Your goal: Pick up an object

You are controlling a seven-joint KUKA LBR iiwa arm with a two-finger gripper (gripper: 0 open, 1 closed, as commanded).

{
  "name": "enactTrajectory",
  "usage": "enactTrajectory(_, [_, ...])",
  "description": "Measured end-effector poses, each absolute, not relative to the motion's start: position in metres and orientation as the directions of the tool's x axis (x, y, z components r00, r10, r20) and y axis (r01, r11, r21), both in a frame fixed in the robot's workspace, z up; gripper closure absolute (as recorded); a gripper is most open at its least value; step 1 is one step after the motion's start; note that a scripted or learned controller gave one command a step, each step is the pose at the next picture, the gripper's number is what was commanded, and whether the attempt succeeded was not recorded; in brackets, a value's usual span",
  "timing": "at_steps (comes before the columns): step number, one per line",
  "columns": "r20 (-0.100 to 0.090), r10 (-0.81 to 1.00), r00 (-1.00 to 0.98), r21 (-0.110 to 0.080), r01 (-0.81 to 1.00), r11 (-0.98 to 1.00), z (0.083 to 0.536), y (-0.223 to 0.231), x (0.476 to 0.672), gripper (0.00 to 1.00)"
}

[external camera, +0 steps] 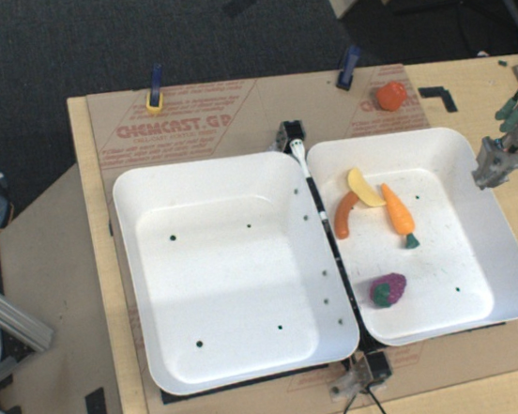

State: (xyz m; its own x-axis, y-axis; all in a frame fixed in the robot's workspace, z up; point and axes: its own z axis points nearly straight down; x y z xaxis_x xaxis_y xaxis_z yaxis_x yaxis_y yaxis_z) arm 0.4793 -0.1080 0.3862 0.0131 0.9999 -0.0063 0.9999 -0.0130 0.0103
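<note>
The end effector (497, 163) hangs at the right edge of the right bin (498, 298), over its rim, and I cannot tell how it is set. Inside that bin lie a yellow banana (365, 189) touching an orange sausage-shaped toy (344, 215), a carrot (398, 210) just right of them, and a purple grape bunch (389, 289) nearer. The left bin (165, 356) sits beside it on the counter (257, 405), where a red toy (390, 96) rests beyond the bins.
</note>
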Motion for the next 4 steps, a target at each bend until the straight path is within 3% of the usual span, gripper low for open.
enactTrajectory(1, [0.002, 1.000, -0.004, -0.005, 1.000, 0.004, 0.333, -0.030, 0.479, 1.00])
enactTrajectory(2, [-0.005, 1.000, 0.011, 0.004, 1.000, -0.011, 0.334, -0.155, 0.479, 1.00])
enactTrajectory(3, [-0.007, 1.000, 0.006, 0.008, 1.000, -0.006, 0.374, -0.229, 0.479, 1.00])
enactTrajectory(4, [0.004, 1.000, -0.008, -0.004, 1.000, 0.009, 0.344, -0.134, 0.480, 1.00])
